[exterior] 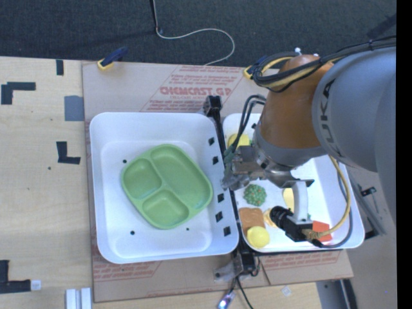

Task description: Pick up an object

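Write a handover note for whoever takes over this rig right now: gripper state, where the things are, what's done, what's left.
Gripper: low over the left side of the right bin; whether it is open or shut cannot be told, and nothing is seen held.
Right bin: green bumpy ball just beside the gripper, orange-brown piece and yellow ball nearer the front, another yellow item at the back.
Left bin: green divided tray.
Done: arm positioned in the right bin.
Left: grasp and lift one object.
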Robot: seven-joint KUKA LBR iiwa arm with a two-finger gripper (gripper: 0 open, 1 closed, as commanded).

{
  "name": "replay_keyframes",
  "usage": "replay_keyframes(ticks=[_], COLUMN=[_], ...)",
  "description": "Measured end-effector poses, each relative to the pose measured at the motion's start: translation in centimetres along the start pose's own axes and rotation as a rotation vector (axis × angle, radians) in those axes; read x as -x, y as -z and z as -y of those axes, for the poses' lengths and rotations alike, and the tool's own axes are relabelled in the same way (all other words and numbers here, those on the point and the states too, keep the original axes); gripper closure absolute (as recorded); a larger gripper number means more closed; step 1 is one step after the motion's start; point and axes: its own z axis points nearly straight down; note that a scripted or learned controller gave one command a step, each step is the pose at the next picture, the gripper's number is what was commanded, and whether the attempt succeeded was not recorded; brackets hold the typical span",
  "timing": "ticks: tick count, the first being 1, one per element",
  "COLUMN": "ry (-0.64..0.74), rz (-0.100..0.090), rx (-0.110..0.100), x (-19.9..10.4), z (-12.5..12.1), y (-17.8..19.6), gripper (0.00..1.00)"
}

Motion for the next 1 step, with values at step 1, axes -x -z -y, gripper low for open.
replay_keyframes(ticks=[1], ry=[-0.005], rz=[0.001], rx=[-0.005], x=[0.30], z=[0.08], y=[-0.27], gripper=[0.00])
